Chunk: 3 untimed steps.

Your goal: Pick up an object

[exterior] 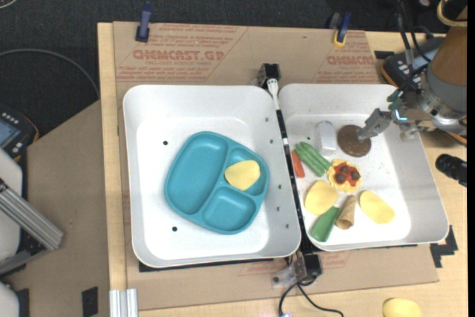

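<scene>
The gripper (371, 126) is seen low in the right bin (415, 230); whether it is clenched cannot be told. A brown disc (353, 141) lies just beside it, toward the left bin (141, 182).

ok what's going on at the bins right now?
The KUKA arm reaches in from the right, its gripper low over the right bin, by a brown disc. I can't tell whether it holds anything. The bin's other small things lie untouched: a green and an orange stick, yellow pieces, a pizza-like piece. In the left bin, a teal divided tray holds one yellow piece.
</scene>
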Each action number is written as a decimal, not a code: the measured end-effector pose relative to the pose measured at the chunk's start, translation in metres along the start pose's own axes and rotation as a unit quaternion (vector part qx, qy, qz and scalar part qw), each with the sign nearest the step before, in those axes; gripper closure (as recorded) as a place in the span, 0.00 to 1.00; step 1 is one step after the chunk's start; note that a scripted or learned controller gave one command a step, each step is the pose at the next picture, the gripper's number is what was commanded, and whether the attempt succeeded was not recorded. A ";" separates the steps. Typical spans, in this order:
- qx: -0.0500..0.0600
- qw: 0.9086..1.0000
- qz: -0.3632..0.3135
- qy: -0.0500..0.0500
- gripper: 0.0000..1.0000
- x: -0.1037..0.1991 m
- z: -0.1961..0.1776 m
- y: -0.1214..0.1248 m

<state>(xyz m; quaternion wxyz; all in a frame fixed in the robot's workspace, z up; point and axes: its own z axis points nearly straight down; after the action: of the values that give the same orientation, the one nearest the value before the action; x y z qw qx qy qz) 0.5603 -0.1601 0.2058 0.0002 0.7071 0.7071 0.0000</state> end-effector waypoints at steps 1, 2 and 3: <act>0.004 1.000 0.000 0.002 0.00 0.049 0.058 -0.063; 0.003 1.000 0.000 0.002 0.00 0.066 0.069 -0.082; -0.002 1.000 -0.002 0.000 0.00 0.114 0.019 -0.080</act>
<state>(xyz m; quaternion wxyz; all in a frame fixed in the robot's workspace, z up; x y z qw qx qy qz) 0.4799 -0.0464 0.1871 0.0015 0.7058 0.7084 0.0017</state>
